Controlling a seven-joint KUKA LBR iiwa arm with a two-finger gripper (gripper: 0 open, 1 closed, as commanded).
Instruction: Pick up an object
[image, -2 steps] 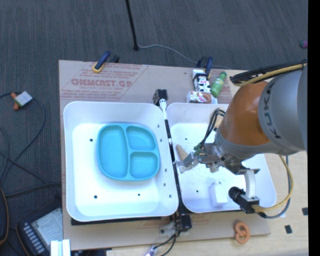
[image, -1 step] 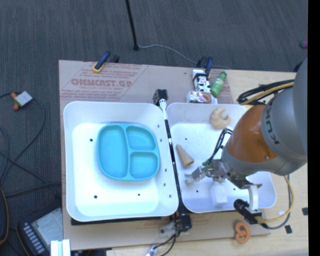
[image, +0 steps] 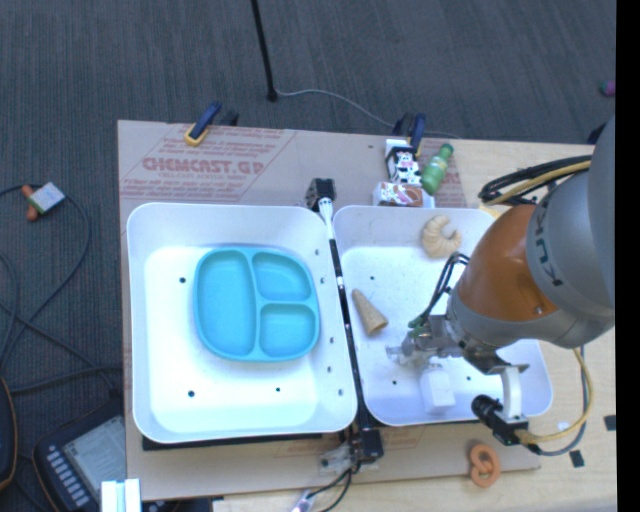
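The cone (image: 370, 312) lies on the floor of the right bin (image: 380, 400), near its left wall and just left of the hand (image: 418, 345), apart from it. A croissant (image: 439, 236) sits by the bin's far wall, and a small white block (image: 437, 390) lies just below the hand (whether the hand is spread or pressed together I cannot tell). The two white bins stand side by side on the bench (image: 200, 165); the left bin (image: 165, 400) holds one blue divided plate (image: 256, 304) with three compartments. One green bottle (image: 436, 168) stands beyond the bins. The board reads "CHEMCAST GP".
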